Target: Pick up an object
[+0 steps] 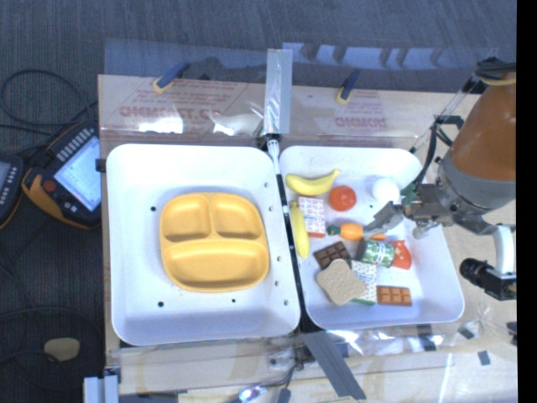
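A yellow compartment tray (214, 241) lies in the left white bin (126, 309) at frame centre-left. Far left, an orange-edged handheld pendant (71, 179) with a lit screen sits on dark carpet (50, 40), black cables (33, 86) looping above it.

toy food heap (357, 254) in right bin (445, 296): banana (312, 182), tomato (342, 197), egg (385, 191).
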